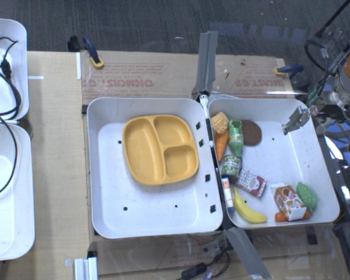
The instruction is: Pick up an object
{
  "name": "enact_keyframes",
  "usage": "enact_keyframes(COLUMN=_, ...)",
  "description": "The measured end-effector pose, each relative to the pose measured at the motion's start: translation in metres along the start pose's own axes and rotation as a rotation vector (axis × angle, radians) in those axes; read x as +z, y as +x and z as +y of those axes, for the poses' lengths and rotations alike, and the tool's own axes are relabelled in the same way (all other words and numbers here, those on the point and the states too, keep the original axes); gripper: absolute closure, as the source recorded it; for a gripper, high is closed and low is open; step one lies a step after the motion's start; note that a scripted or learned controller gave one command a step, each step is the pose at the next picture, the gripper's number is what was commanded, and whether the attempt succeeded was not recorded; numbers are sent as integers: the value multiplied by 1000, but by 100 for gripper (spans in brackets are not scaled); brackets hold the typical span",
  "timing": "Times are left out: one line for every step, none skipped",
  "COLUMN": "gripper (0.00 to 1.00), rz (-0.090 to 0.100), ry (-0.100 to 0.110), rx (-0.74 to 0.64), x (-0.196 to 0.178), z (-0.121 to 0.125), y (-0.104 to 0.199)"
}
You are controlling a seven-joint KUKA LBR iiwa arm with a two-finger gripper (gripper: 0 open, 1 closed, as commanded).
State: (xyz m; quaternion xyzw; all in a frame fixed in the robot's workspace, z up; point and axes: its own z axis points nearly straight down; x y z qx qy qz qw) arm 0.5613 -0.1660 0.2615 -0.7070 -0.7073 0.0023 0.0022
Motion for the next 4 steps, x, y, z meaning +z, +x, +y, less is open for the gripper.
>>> enact_keyframes(gripper=0, rz=1, ry=0, rx=163, x=133, z=-37, y=0)
enact_keyframes(gripper=0, rz=2, ry=-1, rx=-39, x=173, z=-84, y=-15)
enact_keyframes(gripper=100, rz=3, ry=1, rx=-35, x=166, z=-83, y=-16)
enact_keyframes(gripper=100, rz=0, ry=-2, rx=-54, x=74, z=-83, y=10)
